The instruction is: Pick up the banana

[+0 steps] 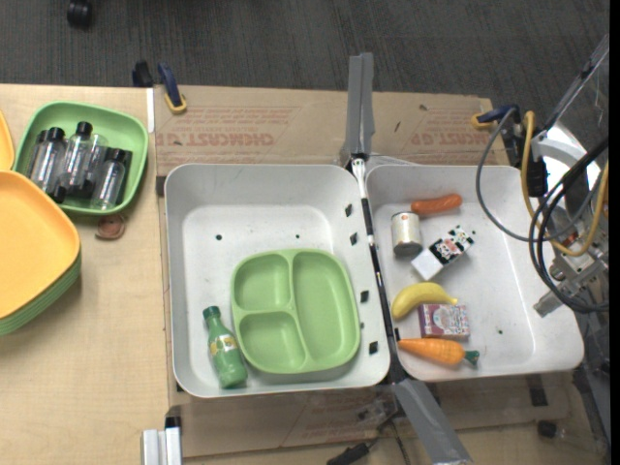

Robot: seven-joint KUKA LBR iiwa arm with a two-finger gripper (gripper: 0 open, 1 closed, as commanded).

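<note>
The yellow banana (423,296) lies in the right bin (513,260), near its left wall, curved with its ends pointing down. A pink box (444,320) touches it just below, and a carrot (436,352) lies below that. My gripper (568,287) hangs at the right bin's right rim under a tangle of cables, well to the right of the banana and apart from it. Nothing shows in its grasp.
The right bin also holds an orange sausage (436,203), a small can (406,232) and a black-and-white box (451,246). The left bin (194,211) holds a green divided plate (295,313) and a green bottle (224,347). A green tray of bottles (82,158) and orange plates (29,250) sit far left.
</note>
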